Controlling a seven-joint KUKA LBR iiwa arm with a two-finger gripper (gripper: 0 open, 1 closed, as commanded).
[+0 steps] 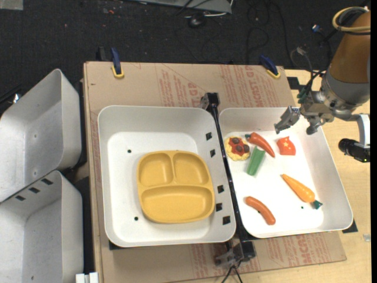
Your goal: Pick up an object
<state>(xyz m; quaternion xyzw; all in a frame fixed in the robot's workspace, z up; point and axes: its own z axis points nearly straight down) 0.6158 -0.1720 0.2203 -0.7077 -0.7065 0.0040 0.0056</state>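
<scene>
Six toy foods counted in right bin [330, 175], one yellow tray [175, 186] in left bin [118, 158], gripper [300, 122] spread open, nothing held, cardboard-topped bench [177, 81], dark floor [59, 22].

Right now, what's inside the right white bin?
The right white bin holds a small pizza slice, red chili pepper, green stick, red wedge, orange carrot and sausage. The gripper covers its far rim.

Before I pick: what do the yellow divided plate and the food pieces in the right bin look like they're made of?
Yellow divided plate: looks like moulded plastic, matte, one even colour with rounded ridges.
Carrot, sausage, green piece, red chili, small pizza, red piece: probably toy plastic or rubber, given the flat saturated colours; too small to tell hard from soft.
</scene>
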